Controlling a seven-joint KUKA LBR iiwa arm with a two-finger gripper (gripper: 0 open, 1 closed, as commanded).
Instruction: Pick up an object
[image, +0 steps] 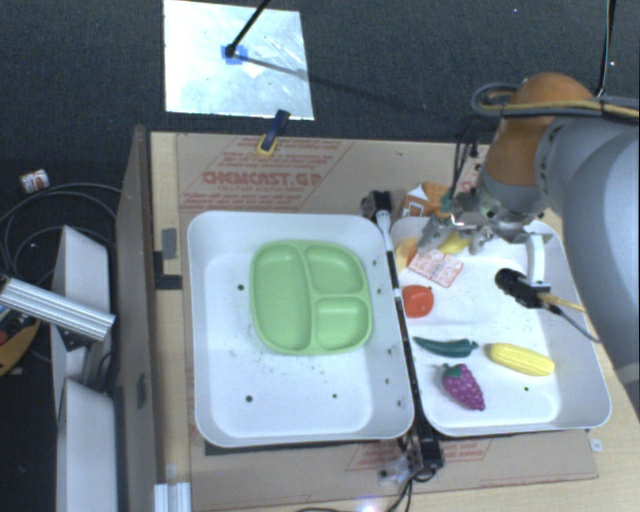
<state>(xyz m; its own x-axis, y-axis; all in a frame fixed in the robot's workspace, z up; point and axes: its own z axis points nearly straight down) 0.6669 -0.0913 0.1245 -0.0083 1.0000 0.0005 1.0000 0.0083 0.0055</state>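
Tabletop crowded at right bin (590, 400) back corner; my tool (462, 228) over yellow toy (455, 243); finger state unreadable; risk snagging pink card (436, 267).

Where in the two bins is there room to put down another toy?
Left bin: bare floor all around the green tray, widest in front. Right bin: a small patch between tomato and corn. Its far end is crowded under the gripper.
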